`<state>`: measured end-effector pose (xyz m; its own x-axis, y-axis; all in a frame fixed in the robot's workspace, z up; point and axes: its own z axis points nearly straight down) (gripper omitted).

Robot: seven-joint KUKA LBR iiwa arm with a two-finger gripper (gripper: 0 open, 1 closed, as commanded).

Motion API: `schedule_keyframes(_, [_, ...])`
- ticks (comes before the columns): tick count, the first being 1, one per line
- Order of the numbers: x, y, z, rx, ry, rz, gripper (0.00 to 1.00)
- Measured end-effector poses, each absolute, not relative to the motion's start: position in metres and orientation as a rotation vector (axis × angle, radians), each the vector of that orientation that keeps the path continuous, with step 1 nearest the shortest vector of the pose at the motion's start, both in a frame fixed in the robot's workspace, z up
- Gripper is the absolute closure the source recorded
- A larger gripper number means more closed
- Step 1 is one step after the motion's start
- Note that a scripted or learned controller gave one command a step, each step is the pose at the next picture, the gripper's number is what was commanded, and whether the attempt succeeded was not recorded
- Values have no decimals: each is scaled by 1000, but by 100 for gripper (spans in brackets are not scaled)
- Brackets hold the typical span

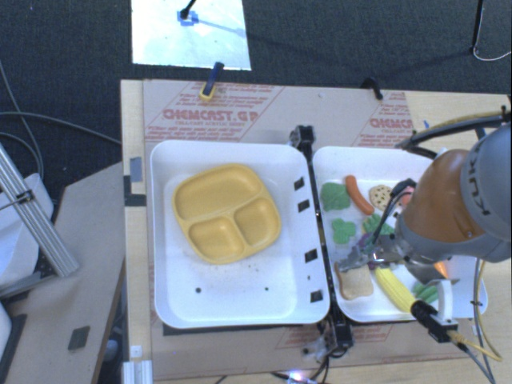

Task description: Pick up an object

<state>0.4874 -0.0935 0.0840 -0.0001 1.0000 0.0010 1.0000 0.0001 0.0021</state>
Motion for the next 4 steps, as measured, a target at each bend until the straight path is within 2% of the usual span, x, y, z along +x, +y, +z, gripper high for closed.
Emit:
schedule_keyframes(1, [496, -85, 86, 2214, 2222, 4, 0])
schedule_keyframes(2, [490, -51, 215, 2206, 2223, 17, 0])
schedule_keyframes(3, [487, -103, 82, 2223, 2216, 4, 0])
schedule_keyframes(4, [515, -82, 128, 2211, 2226, 7, 0])
